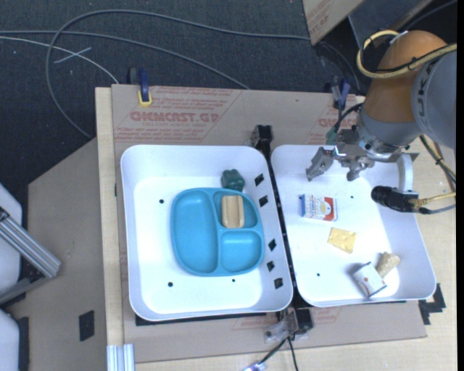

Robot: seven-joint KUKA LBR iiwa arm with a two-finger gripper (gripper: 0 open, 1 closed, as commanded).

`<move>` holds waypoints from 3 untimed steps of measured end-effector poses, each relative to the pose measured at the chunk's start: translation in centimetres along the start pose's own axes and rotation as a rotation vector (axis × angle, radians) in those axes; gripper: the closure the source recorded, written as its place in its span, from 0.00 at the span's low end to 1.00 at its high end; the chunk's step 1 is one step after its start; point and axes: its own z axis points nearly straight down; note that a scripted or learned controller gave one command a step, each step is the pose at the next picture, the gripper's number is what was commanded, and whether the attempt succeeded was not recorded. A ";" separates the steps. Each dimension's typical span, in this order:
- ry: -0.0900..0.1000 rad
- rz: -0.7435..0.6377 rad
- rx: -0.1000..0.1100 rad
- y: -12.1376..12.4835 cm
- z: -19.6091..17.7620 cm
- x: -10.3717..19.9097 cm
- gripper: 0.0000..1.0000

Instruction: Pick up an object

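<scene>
Beyond my desk point(109, 239) lies dark carpet point(43, 109) with loose cables point(80, 54) (a cardboard box point(326, 18) too).

I cannot see all of the arm point(417, 80); the right edge cuts it off. Its big round body hides the far corner of the right bin point(406, 239). The writing on the small red and blue packet point(318, 207) is too tiny for me to read. The dark green lump point(233, 179) beside the blue tray point(196, 235) is blurry, maybe a toy. A cardboard box point(330, 14) is cut off at the top.
</scene>
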 end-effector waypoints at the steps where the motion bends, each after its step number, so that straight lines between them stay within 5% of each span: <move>1: 0.001 -0.001 0.001 0.4 6.1 0.7 0.00; 2: 0.000 -0.001 -0.001 0.4 9.0 0.8 0.00; 3: 0.001 0.000 -0.006 0.5 7.6 0.8 1.00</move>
